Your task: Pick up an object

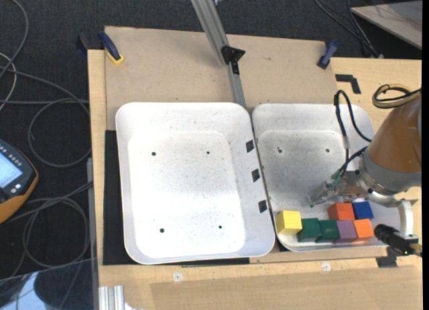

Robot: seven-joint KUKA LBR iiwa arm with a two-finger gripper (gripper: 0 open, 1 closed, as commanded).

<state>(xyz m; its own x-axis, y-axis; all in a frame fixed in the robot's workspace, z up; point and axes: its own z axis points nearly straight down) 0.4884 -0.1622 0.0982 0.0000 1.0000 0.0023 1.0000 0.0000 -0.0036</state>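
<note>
Your jaws [328,193], their opening impossible to judge, hang in the right bin [295,138], with the red block [343,211] just beside them, toward the bench's front edge.

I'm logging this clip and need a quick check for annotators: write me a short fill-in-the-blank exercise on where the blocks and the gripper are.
1. All the coloured blocks lie in the ____ bin as the camera sees it.
2. The block farthest to the camera's left in the cluster is the ____ one.
3. The blocks crowd along the bin's ____ edge, the one closest to the camera.
4. The gripper sits just above the red block, inside the ____ bin.

Missing words: right; yellow; near; right
</note>
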